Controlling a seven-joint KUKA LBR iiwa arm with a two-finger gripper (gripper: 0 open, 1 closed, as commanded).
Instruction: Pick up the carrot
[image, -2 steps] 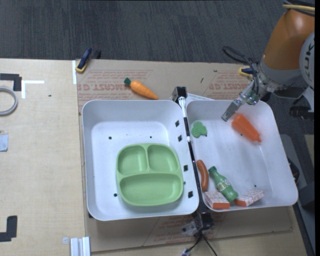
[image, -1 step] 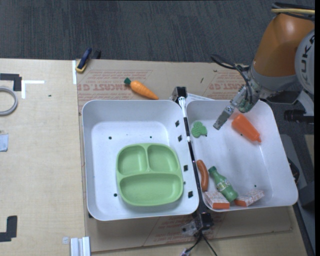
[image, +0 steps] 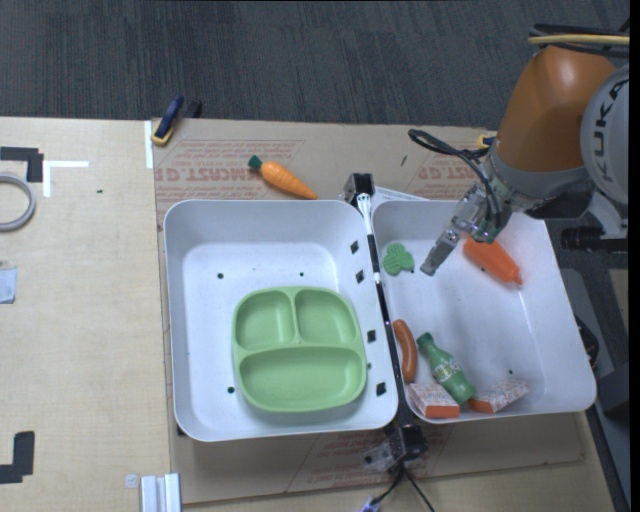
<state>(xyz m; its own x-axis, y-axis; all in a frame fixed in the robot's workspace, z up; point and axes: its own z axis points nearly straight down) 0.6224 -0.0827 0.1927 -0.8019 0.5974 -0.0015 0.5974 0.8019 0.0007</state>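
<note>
The carrot (image: 283, 178), orange with a green top, lies on the brown cardboard (image: 215, 160) behind the left bin (image: 200, 240), outside both bins and well away from the arm. From my seat I can see a second orange tapered piece (image: 494, 260) in the right bin (image: 500, 330), near its far right wall. It may be another carrot, but I cannot tell for sure.

The gripper (image: 462, 240) hangs over the right bin with its fingers apart. One long grey finger (image: 436, 260) slants down toward a small green leafy piece (image: 398, 259), and the other sits just beside the upper end of the orange tapered piece. I see nothing between the fingers.

In the left bin rests a green divided plate (image: 300, 350). Along the near side of the right bin lie a sausage (image: 405, 348), a green bottle (image: 447, 368) and two small flat orange-and-white pieces I cannot identify.
</note>
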